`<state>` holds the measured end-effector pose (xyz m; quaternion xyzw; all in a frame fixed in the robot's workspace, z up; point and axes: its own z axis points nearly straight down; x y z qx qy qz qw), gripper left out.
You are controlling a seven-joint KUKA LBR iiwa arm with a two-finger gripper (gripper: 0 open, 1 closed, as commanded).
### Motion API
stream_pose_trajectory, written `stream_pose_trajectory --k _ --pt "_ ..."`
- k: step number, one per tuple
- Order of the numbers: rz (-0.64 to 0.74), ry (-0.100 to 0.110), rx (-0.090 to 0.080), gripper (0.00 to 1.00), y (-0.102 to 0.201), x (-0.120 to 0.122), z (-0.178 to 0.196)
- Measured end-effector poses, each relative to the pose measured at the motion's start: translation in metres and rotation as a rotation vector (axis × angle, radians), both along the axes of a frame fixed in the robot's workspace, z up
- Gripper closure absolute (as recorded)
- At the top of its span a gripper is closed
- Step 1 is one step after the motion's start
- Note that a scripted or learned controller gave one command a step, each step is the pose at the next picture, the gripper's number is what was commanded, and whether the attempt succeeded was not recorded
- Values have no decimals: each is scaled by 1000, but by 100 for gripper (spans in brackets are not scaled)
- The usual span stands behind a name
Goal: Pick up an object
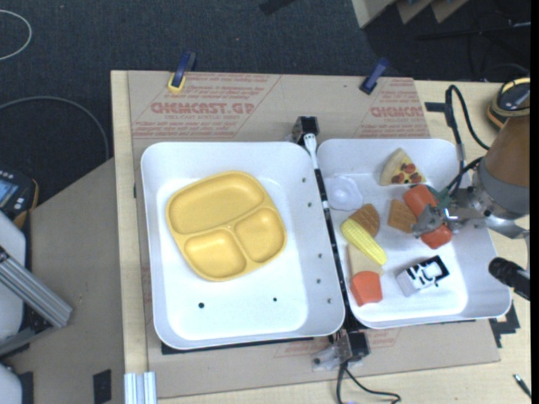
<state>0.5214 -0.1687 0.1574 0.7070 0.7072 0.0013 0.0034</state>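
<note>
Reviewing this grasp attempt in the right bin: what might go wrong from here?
The gripper sits low among crowded toys: an orange-red piece, a red piece and a brown piece lie close together there. It may pinch two at once, or nudge them aside and close on nothing.

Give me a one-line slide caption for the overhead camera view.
Gripper low in the right bin among toy foods, beside a red piece; yellow tray in the left bin.
</note>
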Motion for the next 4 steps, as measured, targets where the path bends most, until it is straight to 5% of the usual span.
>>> stream_pose_trajectory --k 2,4 --pt "0 1 1 100 0 2 69" --pt "7 8 6 100 122 0 78"
